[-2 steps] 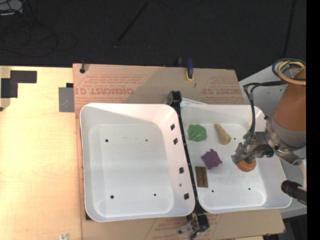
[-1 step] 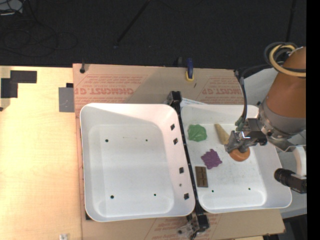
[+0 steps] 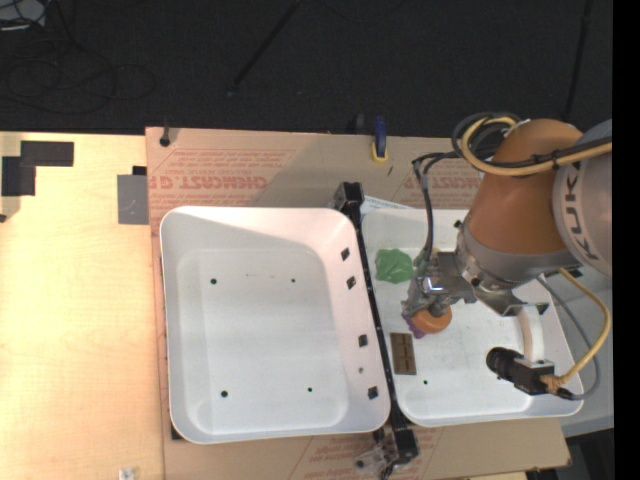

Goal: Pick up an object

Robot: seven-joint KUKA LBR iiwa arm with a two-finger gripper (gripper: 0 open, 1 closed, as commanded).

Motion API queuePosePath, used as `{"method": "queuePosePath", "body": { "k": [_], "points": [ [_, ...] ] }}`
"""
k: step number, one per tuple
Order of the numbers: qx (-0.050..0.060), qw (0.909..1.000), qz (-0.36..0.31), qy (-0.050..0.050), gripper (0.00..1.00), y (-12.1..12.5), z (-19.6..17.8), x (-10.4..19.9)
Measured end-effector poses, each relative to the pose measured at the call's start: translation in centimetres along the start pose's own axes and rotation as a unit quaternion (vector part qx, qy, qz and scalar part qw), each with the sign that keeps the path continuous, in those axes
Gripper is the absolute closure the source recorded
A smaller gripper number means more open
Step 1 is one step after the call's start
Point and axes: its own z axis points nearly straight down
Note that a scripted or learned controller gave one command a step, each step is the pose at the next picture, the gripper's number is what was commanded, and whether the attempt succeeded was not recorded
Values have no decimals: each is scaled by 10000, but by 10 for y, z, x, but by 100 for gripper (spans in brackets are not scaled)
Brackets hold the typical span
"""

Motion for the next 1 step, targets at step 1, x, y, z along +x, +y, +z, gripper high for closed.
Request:
{"method": "queuePosePath", "body": {
  "k": [1],
  "points": [
    [-36, 10000, -22, 5, 100, 32, -13, 79]
  ]
}}
